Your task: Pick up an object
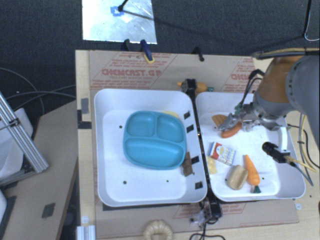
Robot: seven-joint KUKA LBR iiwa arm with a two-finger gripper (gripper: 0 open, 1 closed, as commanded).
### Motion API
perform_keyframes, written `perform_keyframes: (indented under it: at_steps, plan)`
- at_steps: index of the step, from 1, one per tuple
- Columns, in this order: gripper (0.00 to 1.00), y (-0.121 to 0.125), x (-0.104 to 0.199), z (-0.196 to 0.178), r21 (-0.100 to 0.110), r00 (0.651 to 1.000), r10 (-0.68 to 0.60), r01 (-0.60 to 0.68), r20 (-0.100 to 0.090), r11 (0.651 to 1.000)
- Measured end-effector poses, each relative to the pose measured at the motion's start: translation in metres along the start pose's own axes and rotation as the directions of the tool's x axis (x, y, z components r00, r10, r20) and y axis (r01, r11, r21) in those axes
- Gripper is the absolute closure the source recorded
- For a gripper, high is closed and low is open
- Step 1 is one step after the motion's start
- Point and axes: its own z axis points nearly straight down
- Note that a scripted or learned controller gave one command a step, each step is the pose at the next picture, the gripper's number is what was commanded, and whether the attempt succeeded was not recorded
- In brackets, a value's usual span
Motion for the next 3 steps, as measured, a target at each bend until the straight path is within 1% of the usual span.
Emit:
perform_keyframes:
  at_steps: [1, 2, 3]
  plan:
    - [1.0, 0.002, 0.0, -0.012, -0.007, 1.0, -0.001, 0.001, 0.003, 1.0]
    - [1.0, 0.01, -0.008, -0.072, -0.005, 1.0, -0.002, 0.002, 0.005, 1.0]
    - [1.0, 0.004, -0.001, -0.123, -0.004, 1.0, -0.004, 0.004, 0.003, 1.0]
